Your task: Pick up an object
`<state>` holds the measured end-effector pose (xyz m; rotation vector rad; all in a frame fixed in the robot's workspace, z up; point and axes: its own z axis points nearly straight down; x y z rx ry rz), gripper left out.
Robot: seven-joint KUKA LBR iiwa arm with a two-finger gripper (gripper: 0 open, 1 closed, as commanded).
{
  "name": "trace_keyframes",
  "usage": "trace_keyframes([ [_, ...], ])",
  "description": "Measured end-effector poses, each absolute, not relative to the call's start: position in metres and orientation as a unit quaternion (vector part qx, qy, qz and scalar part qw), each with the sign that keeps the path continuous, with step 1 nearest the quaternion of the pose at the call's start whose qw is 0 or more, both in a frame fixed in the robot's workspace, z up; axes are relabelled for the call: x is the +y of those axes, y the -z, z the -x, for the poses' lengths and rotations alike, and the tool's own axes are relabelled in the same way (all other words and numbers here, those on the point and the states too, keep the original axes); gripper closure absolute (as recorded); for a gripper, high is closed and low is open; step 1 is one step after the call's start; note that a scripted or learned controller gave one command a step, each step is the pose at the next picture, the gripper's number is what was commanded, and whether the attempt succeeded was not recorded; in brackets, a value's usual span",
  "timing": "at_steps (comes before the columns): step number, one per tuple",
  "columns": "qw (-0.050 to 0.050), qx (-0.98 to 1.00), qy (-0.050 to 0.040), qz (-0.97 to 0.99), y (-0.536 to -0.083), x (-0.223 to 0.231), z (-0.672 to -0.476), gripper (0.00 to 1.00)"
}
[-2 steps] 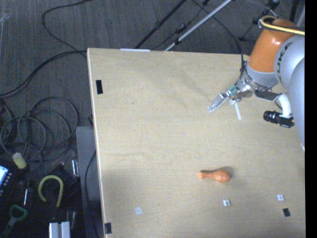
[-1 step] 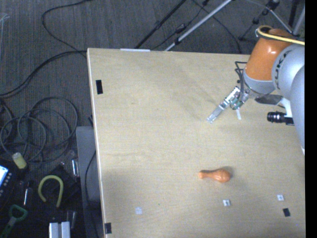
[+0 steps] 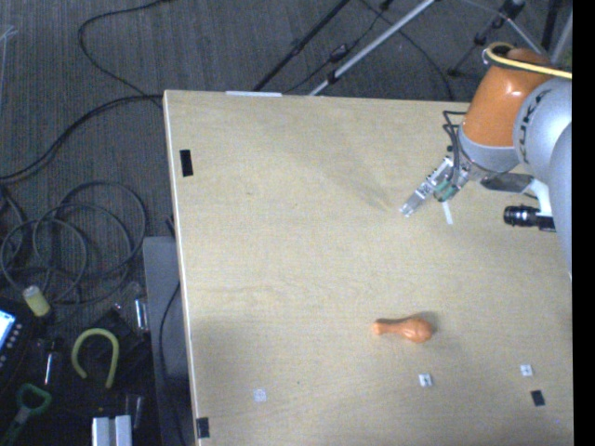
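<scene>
One small orange object (image 3: pixel 404 328) lies on the pale wooden counter (image 3: pixel 279 249), toward the lower right of its surface. It is pear-like in outline: a rounded bulb at its right end tapering to a thin neck that points left. Matte orange, no markings readable (too small to tell what it is made of). It lies flat on its side, alone, touching nothing else.

The arm (image 3: pixel 521 119) enters from the right edge, grey with an orange band above the wrist. The wrist angles down and to the left, and the pincer (image 3: pixel 428 200) hangs over the counter's upper right part, well apart from the orange object and above it in the view. Its two fingers splay apart, one pale tip reaching left, the other pointing down; the pincer is released, nothing between the fingers.

Count on the counter: one orange object; one black tag (image 3: pixel 186 163) near the left edge up top; a few small square markers (image 3: pixel 425 379) near the lower right corner.

Off the counter, on the dark carpet: looped black cables (image 3: pixel 65 240) to the left, a yellow-green U-shaped piece (image 3: pixel 96 351) below them, and light-stand legs (image 3: pixel 400 17) along the top.
</scene>
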<state>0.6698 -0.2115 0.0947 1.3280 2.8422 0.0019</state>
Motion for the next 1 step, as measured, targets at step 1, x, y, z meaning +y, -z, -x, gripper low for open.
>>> trace_keyframes([
  [1, 0.001, 0.915, -0.0015, -0.404, -0.1702, -0.1506, -0.6651, 1.0],
])
